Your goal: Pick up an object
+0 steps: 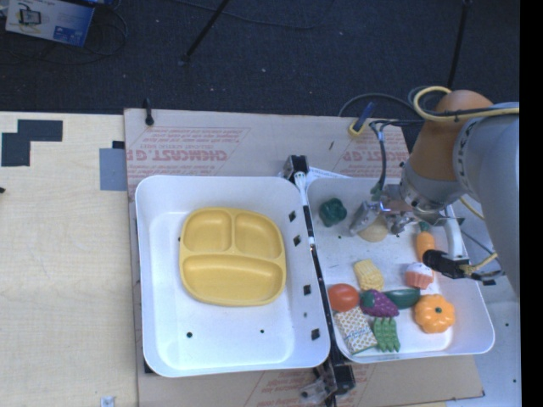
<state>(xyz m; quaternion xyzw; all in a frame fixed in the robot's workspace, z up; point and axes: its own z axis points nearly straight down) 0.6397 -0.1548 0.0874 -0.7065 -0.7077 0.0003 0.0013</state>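
Nearest the camera, along the front edge of the right bin (475, 342), lies a row of toy food: a waffle-patterned cracker (355, 330) at about seven o'clock in that bin, a green bean-like piece (386, 335) just beside it, and an orange pumpkin (434, 314) toward five o'clock. Just behind them sit a red tomato (344, 296), a purple grape bunch (379, 303) touching it, and a dark green pod (402, 296). A yellow corn cob (368, 274) rests near the bin's centre, with a pink-and-white cupcake (418, 275) at roughly three o'clock from it and an orange carrot (424, 245) just beyond the cupcake.

In the left bin (161, 329), a yellow divided tray (232, 256) lies flat around the centre, well apart from the toys.

Farther back in the right bin, a dark green pepper-like piece (332, 211) sits at about eleven o'clock. Near twelve o'clock the gripper (373, 219) hangs low over a pale, rounded object (372, 232), which lies just beneath the metal tips; whether they touch it cannot be told, and the spread of the tips is not clear from this angle. Behind it the grey arm (492, 168) with its orange band (443, 138) enters from three o'clock, cables looping over the cardboard sheet (212, 147) at the far side.
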